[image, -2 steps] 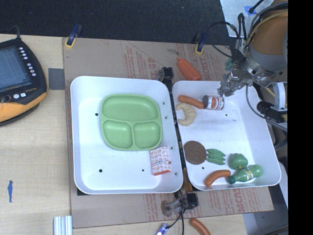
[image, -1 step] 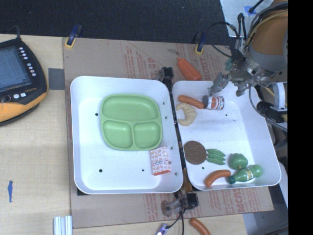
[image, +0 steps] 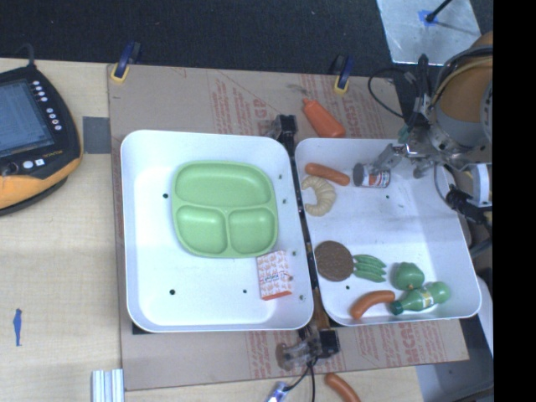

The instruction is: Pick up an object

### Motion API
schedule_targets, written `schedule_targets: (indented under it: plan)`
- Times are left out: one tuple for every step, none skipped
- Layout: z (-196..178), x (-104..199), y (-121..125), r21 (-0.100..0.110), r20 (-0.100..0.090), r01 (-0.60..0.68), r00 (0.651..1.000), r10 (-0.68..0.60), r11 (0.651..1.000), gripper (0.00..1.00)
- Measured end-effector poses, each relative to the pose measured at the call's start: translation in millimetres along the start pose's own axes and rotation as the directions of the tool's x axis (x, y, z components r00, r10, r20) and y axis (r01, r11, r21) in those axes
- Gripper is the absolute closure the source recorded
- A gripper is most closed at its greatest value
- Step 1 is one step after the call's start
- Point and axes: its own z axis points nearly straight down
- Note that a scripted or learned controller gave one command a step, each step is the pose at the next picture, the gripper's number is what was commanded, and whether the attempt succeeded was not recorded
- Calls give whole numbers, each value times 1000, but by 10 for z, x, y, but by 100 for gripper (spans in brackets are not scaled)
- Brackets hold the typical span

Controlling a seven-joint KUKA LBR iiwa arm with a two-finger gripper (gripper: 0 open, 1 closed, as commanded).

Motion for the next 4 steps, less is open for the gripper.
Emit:
schedule_targets:
  plan:
    - [-366, 231, -777, 16, -4, 0, 1000, 0, 1000, 0]
    - [-532, 190, -20, 15, -4, 0, 1000, 0, 1000, 0]
    - [-499, -52, -639, 17, -3, 0, 1000, 0, 1000, 0]
    - [-108, -44, -1838, 18, -4, 1, 1000, -1, 1000, 0]
